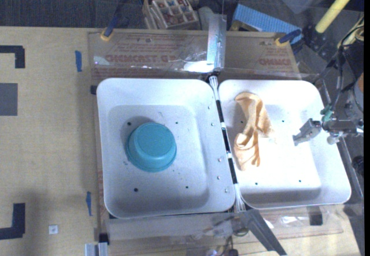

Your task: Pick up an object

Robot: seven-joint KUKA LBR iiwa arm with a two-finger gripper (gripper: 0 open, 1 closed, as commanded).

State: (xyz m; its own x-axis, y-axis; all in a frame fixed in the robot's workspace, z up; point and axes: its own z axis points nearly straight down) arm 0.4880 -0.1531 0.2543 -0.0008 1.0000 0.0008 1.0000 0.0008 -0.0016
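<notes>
Claw (304, 132): grip state unclear, over right bin (289, 188) | cloth (250, 129) lying left | bowl (151, 145) left bin (115, 191)

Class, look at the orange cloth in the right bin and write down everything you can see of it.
The orange cloth is a soft, pale orange-tan fabric, crumpled into a long, twisted strip with folds. It lies loose on the floor of the right bin, close to its left wall, running from the far end toward the near end. The gripper is to its right, apart from it.
</notes>
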